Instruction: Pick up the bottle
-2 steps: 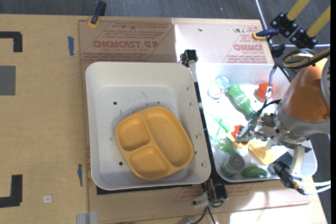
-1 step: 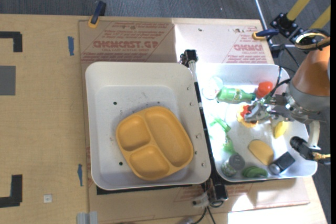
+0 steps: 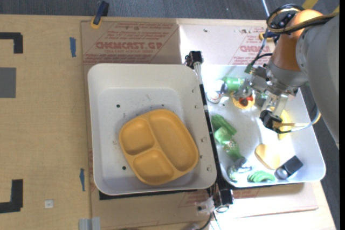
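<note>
Green bottle [image 3: 233, 83] lies on its side in right bin [image 3: 310, 167], gripper [image 3: 257, 95] and small toys adjacent; claw state indeterminate.

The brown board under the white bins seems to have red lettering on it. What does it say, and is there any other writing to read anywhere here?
"CHEMCAST GP": red print on the brown board behind the left bin, upside down from this camera.
Red print on the pale board behind the right bin: too blurred to read.
Bottle label: too small to read.
</note>
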Robot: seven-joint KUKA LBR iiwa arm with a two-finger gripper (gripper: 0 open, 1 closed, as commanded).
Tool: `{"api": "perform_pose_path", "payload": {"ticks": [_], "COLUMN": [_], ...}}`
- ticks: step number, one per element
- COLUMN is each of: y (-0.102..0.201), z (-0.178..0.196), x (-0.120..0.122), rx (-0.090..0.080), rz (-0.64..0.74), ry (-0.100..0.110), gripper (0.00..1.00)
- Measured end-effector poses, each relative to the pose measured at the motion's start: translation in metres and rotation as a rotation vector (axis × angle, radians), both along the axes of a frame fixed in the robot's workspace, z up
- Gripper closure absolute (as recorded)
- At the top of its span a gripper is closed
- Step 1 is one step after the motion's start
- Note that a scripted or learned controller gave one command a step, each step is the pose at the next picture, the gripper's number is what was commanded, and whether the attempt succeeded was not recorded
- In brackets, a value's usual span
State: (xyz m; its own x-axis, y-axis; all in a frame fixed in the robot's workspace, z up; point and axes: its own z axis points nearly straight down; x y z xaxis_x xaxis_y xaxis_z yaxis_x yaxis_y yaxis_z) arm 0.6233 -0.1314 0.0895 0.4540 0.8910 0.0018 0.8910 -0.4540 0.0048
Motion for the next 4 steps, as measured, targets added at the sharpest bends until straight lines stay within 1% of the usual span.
{"api": "perform_pose_path", "payload": {"ticks": [1,2,3,4], "y": [-0.001,-0.009,-0.074,-0.074], "z": [0.013,0.001,0.052,0.052], "x": [0.001,0.032,-0.017,-0.018], "rx": [-0.002,0.000,0.003,0.002], "rz": [-0.001,0.074,-0.074,-0.075], "ry": [-0.001,0.007,0.007,0.007], "gripper": [1.00,1.00,1.00,0.00]}}
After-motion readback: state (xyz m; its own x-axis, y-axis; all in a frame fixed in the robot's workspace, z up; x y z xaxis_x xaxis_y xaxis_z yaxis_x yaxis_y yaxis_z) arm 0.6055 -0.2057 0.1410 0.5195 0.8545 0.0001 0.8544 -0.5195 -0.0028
